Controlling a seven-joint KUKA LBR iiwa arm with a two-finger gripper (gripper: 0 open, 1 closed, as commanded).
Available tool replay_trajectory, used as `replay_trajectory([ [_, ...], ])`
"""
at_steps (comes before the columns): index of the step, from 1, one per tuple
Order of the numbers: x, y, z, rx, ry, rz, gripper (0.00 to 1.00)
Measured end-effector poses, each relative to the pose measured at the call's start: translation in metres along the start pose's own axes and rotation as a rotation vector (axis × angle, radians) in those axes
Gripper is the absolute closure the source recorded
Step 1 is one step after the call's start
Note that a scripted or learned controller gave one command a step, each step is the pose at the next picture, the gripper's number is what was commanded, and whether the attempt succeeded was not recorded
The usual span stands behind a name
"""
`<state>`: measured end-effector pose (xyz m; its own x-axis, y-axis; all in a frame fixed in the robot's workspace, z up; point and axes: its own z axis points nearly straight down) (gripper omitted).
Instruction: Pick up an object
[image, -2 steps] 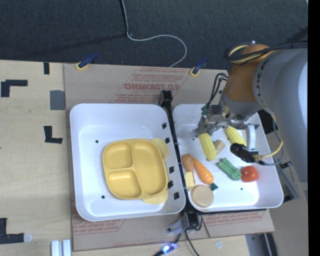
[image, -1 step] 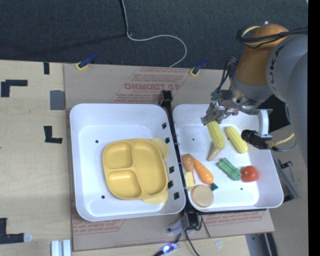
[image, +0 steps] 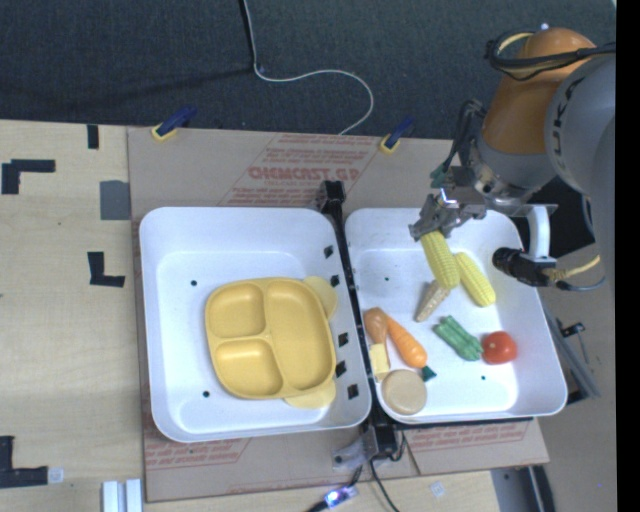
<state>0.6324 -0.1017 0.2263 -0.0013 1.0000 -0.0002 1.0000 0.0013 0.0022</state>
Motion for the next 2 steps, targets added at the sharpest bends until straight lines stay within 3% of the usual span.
replay_trajectory([
  [2, 0.076, 0.039, 0.010, 0.002, 0.001, -0.003, 1.00],
])
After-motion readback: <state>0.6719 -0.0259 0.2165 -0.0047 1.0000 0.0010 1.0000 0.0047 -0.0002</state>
